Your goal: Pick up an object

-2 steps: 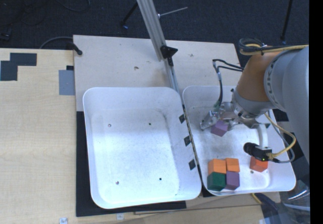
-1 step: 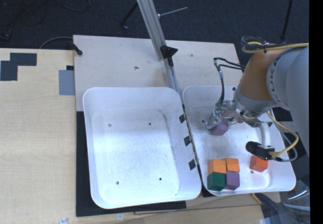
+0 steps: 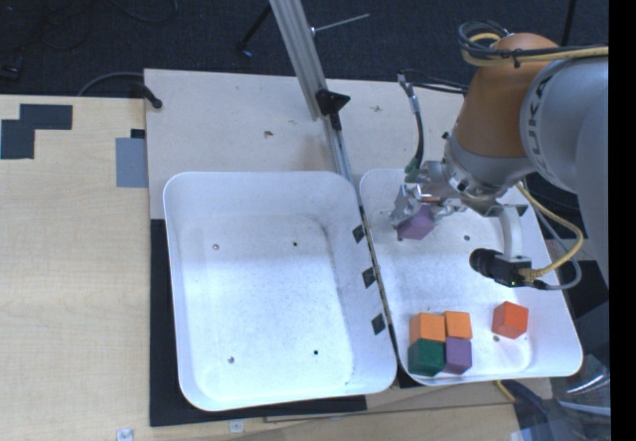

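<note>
My gripper (image 3: 417, 209) hangs over the back part of the right bin (image 3: 556, 360), near the divider between the bins. A purple block (image 3: 416, 223) sits between its fingers, lifted off the bin floor and tilted. At the front of the right bin lie two orange cubes (image 3: 443, 326), a green cube (image 3: 426, 358) and a purple cube (image 3: 458, 354), packed together in a square. A red-orange cube (image 3: 510, 319) stands alone to their right.
The left bin (image 3: 199, 201) lies beside the right one. A slanted aluminium rail (image 3: 298, 42) rises behind the bins. A black cable connector (image 3: 497, 266) hangs over the right bin below the arm.
</note>
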`<state>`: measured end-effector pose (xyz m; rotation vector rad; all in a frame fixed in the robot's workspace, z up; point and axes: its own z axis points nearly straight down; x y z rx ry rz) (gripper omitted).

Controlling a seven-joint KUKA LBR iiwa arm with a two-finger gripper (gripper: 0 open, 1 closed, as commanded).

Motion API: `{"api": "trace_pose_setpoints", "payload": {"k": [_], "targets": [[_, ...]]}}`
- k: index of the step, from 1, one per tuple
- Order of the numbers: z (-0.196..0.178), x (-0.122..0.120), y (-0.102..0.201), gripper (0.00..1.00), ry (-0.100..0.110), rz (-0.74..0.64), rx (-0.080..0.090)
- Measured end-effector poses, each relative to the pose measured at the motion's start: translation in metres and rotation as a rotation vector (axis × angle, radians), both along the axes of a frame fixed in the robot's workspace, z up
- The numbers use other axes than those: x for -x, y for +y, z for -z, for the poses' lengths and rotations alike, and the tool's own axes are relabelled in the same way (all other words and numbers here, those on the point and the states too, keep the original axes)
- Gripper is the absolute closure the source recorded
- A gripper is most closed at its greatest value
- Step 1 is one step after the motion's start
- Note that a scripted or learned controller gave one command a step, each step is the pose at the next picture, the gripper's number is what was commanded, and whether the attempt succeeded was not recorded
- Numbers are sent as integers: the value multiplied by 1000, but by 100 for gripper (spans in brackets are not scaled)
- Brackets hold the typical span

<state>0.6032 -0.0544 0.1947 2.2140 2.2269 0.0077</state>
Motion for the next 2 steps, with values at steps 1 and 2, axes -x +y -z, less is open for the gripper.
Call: {"api": "trace_pose_setpoints", "payload": {"k": [1,2], "targets": [[5,9,62,100,10,0,-1],[5,-45,-46,100,5,11,6]]}}
